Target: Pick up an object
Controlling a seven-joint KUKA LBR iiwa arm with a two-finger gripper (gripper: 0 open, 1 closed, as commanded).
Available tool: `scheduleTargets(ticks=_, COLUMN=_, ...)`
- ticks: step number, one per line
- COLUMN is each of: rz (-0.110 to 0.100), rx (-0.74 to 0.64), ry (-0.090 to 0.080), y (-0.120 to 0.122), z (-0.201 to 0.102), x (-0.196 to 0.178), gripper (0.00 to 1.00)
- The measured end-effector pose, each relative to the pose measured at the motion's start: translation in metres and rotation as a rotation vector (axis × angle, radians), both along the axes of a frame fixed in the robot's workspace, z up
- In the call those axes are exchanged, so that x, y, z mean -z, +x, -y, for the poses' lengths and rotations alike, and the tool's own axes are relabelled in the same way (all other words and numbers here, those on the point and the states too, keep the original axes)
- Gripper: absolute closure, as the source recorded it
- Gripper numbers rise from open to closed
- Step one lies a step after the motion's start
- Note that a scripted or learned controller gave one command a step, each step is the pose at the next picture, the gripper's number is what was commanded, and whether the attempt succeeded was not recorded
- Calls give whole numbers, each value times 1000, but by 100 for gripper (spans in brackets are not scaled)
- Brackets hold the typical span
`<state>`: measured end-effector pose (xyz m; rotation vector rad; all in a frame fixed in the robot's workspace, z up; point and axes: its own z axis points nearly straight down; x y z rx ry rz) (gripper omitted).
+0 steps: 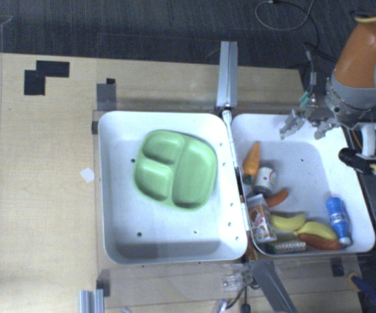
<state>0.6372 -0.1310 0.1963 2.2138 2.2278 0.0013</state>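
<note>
Two white bins side by side on the wooden bench. Left bin (113, 240) holds one thing: a green divided plate (176, 169), three sections, sitting a bit far of centre. Right bin (363, 204) has the clutter, mostly bunched along its left wall and near edge.

Arm comes in from the right, orange band (365, 51) up at the far right corner. Gripper (307, 126) hangs over the far edge of the right bin, fingers spread apart, nothing between them.

Items in the right bin: orange carrot (251, 158) by the left wall, pointing far. Just near of it a small can (264, 177), then a red sausage-like piece (277, 198) beside that. A small printed carton (260, 223) lies against the left wall. Yellow banana (288, 223) and a second yellow piece (320, 229) sit along the near side, with a red pepper-like piece (318, 241) touching the near wall. Blue bottle (337, 220) lies at the right near corner, apart from the rest.

All items are well apart from the gripper.
</note>
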Motion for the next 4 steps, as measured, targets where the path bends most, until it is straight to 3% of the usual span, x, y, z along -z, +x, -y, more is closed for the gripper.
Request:
scheduleTargets(ticks=1, rz=3, rx=6, ry=0, y=-3, z=-34, x=102, gripper=0)
scheduleTargets(ticks=2, rz=6, rx=4, ry=0, y=-1, z=-35, x=92, gripper=100)
scheduleTargets(ticks=3, rz=4, rx=-91, ry=-1, y=30, z=-14, x=40, gripper=100)
scheduleTargets(ticks=4, rz=3, rx=34, ry=-2, y=5, z=28, x=-37, gripper=100)
